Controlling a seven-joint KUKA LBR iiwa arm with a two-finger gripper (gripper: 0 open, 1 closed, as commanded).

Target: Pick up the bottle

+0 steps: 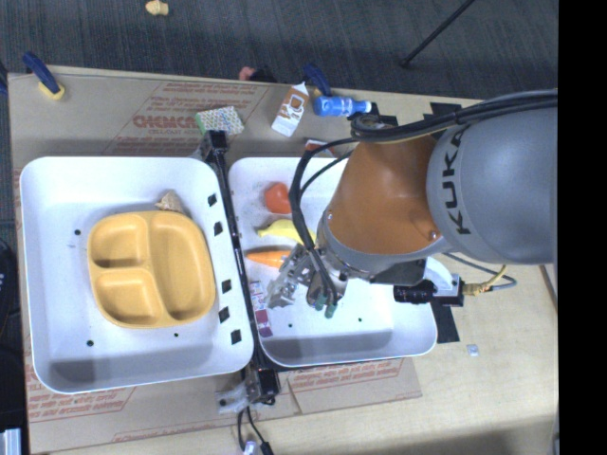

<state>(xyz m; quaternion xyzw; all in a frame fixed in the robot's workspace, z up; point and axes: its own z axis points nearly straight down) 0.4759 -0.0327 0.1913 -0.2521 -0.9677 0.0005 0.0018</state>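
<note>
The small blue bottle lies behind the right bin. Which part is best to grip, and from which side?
Probably the middle of the blue bottle's body, coming from straight above. It lies on its side, lengthwise along the right bin's far rim, so closing across its narrow width should fit. Its ends look less free: a small carton sits close to the left one.

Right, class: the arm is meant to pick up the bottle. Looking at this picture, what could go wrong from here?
1. The gripper hangs low in the right bin, close to the carrot-like orange piece and yellow piece; it might catch those instead.
2. The one bottle-like thing I can see, blue, lies on the cardboard outside the bins, well away from the gripper.
3. The arm's bulk hides much of the right bin from the camera.
</note>
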